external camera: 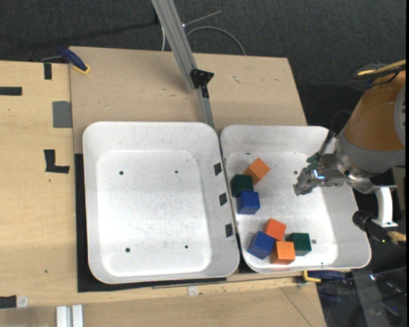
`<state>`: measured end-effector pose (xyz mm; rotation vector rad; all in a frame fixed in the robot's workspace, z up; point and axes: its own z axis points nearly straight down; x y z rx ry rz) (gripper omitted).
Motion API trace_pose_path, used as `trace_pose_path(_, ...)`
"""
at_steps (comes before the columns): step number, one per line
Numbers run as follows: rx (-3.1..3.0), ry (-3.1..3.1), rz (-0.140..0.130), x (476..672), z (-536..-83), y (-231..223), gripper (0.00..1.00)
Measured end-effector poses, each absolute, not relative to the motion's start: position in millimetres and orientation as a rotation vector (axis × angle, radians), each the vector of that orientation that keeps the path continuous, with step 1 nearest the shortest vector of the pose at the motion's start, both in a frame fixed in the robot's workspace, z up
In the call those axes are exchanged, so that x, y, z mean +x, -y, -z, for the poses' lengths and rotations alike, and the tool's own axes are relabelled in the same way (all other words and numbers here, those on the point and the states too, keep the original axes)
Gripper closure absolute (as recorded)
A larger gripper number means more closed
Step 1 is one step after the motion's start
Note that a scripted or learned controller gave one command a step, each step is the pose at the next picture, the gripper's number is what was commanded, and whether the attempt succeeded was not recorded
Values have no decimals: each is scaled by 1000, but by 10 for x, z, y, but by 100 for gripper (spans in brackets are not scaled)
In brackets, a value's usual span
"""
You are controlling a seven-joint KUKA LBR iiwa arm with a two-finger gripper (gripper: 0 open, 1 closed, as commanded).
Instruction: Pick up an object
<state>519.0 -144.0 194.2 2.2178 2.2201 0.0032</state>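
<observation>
The right bin held small blocks. An orange block sat near its far-left corner, looking light, rigid, best pinched across flat sides. The gripper hovered mid-bin; its spread was unclear.

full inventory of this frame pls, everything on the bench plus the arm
left bin: 1, white, left half of the bench, speckled floor
right bin: 1, white, beside the left bin, holds all the blocks
orange blocks: 3; one near the bin's upper left, two in the lower cluster
blue blocks: 2; one below the upper green block, one in the lower cluster
green blocks: 2, dark; one touching the upper orange block, one at the right of the lower cluster
metal pole: 1, grey, slanting from top centre to the bins' junction
clamp: 1, blue and yellow, upper left bench edge
arm: 1, orange band, entering from the right
pincer: 1, over the right bin's right half, apart from the blocks
</observation>
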Motion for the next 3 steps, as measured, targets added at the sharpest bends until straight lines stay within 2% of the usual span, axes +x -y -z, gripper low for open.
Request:
trace_pose_path(1, 2218, -2221, -2, 5200, -2299, 1438, 100)
trace_pose_path(3, 2216, -2230, 0, 5590, -2167, 505, 100)
